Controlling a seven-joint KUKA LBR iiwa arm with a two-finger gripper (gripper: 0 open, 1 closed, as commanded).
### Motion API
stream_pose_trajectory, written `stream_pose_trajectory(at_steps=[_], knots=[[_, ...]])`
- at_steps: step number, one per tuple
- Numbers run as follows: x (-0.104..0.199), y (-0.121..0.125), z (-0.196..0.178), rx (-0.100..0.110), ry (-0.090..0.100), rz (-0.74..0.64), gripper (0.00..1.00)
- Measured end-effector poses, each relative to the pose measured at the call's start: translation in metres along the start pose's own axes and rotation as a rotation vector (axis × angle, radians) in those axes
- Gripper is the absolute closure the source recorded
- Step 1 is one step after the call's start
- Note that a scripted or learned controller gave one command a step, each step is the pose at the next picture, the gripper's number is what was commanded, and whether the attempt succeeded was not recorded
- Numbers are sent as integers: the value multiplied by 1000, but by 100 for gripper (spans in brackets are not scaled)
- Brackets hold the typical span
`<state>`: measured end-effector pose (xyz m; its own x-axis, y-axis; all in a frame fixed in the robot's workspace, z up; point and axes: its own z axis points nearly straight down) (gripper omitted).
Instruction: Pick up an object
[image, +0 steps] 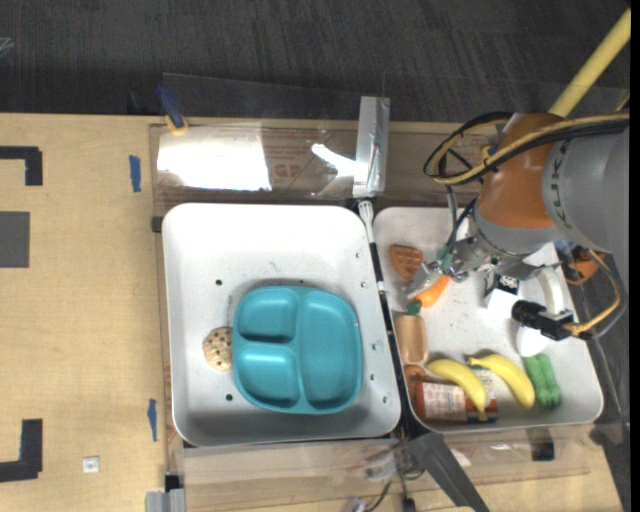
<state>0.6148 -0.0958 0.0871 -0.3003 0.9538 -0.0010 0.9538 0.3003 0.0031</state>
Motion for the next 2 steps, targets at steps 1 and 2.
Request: stream_pose_trajectory(at_steps=[1,2], knots=[[-1,2,-13,-8,-4,1,100],[69,40,-99,-1,1,219,100]])
